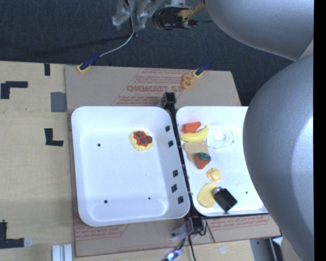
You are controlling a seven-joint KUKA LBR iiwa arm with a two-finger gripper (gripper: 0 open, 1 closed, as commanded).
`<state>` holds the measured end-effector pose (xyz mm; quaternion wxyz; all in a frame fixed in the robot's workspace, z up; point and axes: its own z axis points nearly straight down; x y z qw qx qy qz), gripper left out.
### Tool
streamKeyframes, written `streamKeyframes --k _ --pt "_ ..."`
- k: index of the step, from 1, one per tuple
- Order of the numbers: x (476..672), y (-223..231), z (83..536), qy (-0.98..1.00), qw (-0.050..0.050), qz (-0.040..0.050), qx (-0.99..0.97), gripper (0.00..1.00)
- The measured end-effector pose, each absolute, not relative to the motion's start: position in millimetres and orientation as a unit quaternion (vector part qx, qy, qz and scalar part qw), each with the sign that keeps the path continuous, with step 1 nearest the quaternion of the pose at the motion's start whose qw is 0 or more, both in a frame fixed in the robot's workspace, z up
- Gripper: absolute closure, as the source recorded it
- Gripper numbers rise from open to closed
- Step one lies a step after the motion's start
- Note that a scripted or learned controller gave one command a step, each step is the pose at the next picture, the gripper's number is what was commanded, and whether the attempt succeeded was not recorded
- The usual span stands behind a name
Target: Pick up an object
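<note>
A small round toy pizza [141,140] lies alone in the left bin [91,168], near its back edge. The right bin [239,178] holds several toys: an orange-red piece [192,127], a banana [195,135], a tan slice [192,149], a strawberry [202,160], a clear cup [220,138], a small yellow-orange piece [214,175], a yellow disc [205,196] and a black block [224,199]. My gripper [133,15] hangs blurred at the top edge, far behind both bins and beyond the cardboard. It is near none of the toys.
The grey arm [285,127] fills the right side and hides the right bin's far part. An orange ring [187,81] and two blue-and-yellow clips [87,62] sit on the cardboard behind the bins. A black divider [175,153] separates the bins.
</note>
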<state>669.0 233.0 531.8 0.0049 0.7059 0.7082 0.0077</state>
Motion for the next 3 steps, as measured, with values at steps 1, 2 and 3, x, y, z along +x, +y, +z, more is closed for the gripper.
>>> streamKeyframes --k 1,2,3 --pt "618.0 233 434 0.708 -0.003 -0.0054 0.707 1.00" --pt "654.4 233 541 0.708 0.003 0.0043 0.706 1.00" --pt "574.9 234 441 0.708 -0.003 -0.0061 0.706 1.00"
